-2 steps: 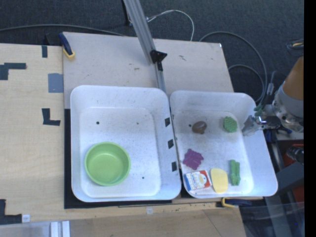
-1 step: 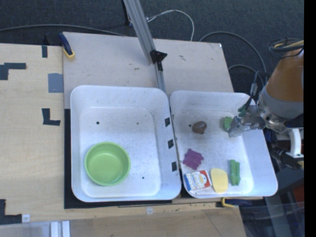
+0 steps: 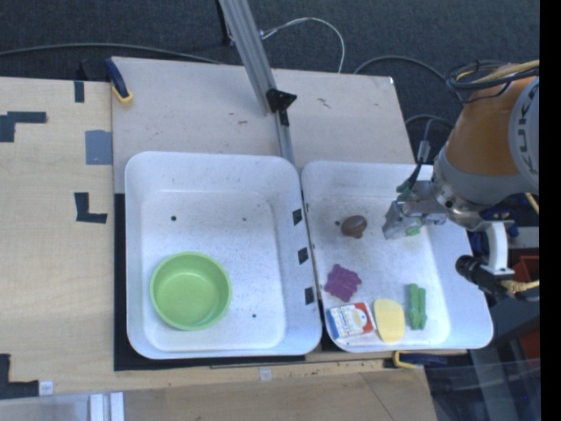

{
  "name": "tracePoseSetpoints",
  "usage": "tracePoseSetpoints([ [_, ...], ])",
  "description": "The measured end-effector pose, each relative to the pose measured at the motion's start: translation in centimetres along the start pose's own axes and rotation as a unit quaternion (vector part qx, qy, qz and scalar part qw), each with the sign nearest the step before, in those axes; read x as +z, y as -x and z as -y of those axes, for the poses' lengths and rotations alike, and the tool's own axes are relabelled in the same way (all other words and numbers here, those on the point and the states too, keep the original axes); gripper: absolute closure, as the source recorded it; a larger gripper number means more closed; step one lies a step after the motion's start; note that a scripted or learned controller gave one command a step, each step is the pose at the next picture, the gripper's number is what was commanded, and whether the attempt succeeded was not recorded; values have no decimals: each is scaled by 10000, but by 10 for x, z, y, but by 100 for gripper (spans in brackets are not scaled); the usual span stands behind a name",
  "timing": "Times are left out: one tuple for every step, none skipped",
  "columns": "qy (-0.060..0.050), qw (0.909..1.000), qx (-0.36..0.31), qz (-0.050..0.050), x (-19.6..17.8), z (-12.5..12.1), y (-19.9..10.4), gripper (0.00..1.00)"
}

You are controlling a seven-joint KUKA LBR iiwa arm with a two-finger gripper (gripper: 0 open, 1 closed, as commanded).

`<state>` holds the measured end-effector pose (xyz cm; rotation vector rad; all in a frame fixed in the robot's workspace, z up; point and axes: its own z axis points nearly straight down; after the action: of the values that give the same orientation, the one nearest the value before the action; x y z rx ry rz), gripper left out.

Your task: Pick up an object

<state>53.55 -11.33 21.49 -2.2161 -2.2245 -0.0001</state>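
Observation:
My gripper hangs over the right bin, near its right side, with the orange-banded arm behind it. A small brown lump lies just left of the gripper, apart from it. Lower in the same bin lie a purple jagged piece, a red-and-white packet, a yellow oval object and a green oblong toy. Nothing shows between the fingers.
The left bin holds a green bowl at its front left. A grey metal pole slants down to the seam between the bins. Cables run across the bench behind the bins.

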Motion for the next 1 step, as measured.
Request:
tracePoseSetpoints([
  [-8, 10000, -11, -2, 7, -6, -47, 100],
])
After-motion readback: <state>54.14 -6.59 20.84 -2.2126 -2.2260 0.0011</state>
